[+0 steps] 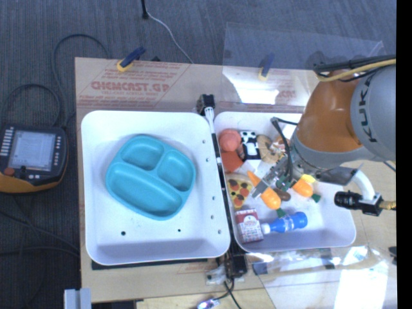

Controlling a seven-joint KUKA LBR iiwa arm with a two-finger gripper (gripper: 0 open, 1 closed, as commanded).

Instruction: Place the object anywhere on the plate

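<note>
The object to be moved looks to be one of the toys heaped in the right bin point(347, 234), well apart from the blue plate point(151, 176), which sits in the left bin point(90, 192) with its three compartments bare. That makes sense: the pile is the supply, the plate is the target, so nothing has crossed over yet. The gripper point(278, 177) is down among the toys, right of the plate, just above an orange carrot point(270, 198) and beside a yellow-orange piece point(304, 185). Whether the gripper is apart, together or clamped on anything, I cannot tell; its tip blurs into the clutter. Which toy it is after is a guess, the carrot perhaps. Nearest the plate lie a red ball point(229, 140) and a pizza slice point(239, 190); further right a red carton point(248, 225) and a blue bottle point(286, 223). The arm's bulk hides the right bin's far corner, and a black-and-white item point(250, 144) by the ball is too small to name.
</note>
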